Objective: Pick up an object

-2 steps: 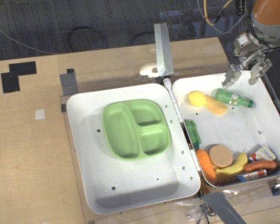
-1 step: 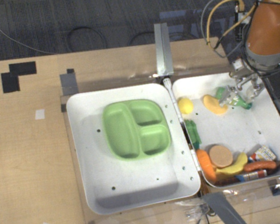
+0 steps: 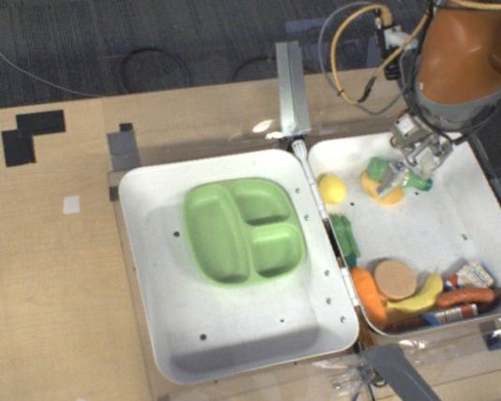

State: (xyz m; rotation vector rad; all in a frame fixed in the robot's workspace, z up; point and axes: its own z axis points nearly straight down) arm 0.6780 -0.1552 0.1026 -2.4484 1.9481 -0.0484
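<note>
Camera view, looking down on the bench at a slant. Two white bins side by side: the left bin carries a green divided plate, three compartments, lying flat near the bin's middle. The right bin holds all the loose items.

The arm comes in from the right, orange band showing above the wrist, yellow and grey cables looping off it at the far side. The gripper hangs over the far part of the right bin, metal parts pointing down and left. Whether it is apart or together, cannot tell; the tip is too small and cluttered to read.

Just left of the gripper tip, touching or nearly touching it, lies a small green and yellow toy cluster on the bin floor. Nothing can be made out as clamped. Further left, close to the wall between the bins, sits a yellow ball, well apart from the gripper.

A green block lies against the dividing wall, nearer the camera than the ball.

Near corner of the right bin, a pile: an orange carrot, a tan round disc beside it, a yellow banana under the disc, a red sausage to the right, and a small packet beyond it. All of this pile is far from the gripper.
</note>
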